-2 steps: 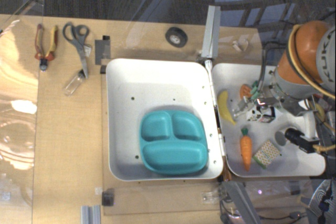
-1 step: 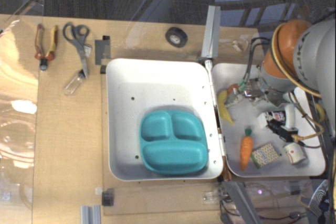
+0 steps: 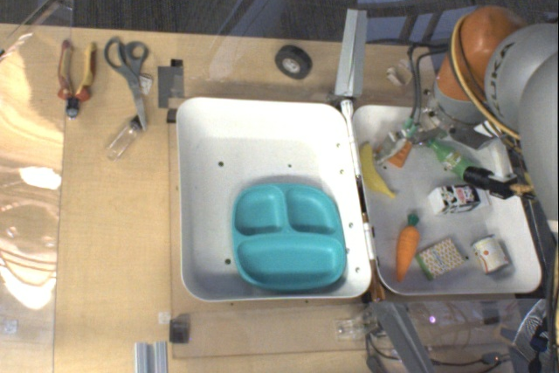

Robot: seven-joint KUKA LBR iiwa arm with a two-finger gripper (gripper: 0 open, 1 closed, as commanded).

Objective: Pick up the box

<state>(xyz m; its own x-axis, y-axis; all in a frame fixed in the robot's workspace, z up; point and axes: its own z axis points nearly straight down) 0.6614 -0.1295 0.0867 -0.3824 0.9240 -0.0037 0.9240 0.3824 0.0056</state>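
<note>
Currently the small patterned box [image 3: 442,258] lies untouched in the lower part of the right white bin [image 3: 522,282], so pickup is judged not begun. The tool [image 3: 417,134] hangs at the bin's upper left, well apart; its opening cannot be told. An orange carrot [image 3: 407,247] lies just left of the box. The left white bin [image 3: 201,188] holds a teal divided tray [image 3: 288,237].
</note>
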